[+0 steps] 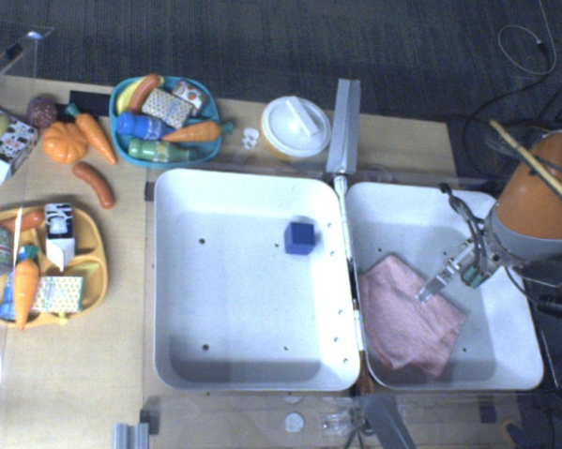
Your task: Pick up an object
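A pink folded cloth (406, 315) lies in the right bin (508, 372), toward its left front. A small blue cube (301, 237) sits in the left bin (190, 355), near its back right. My gripper (436, 284) reaches in from the right and hangs over the cloth's upper right edge, its tip close to or touching the fabric. Nothing shows between its fingers.
A white round lidded tub (296, 126) stands behind the bins. A blue bowl (166, 121) of toy food sits at the back left, a yellow tray (42, 267) of toy food at the left. A toy pumpkin (64, 143), carrot and sausage lie loose between them.
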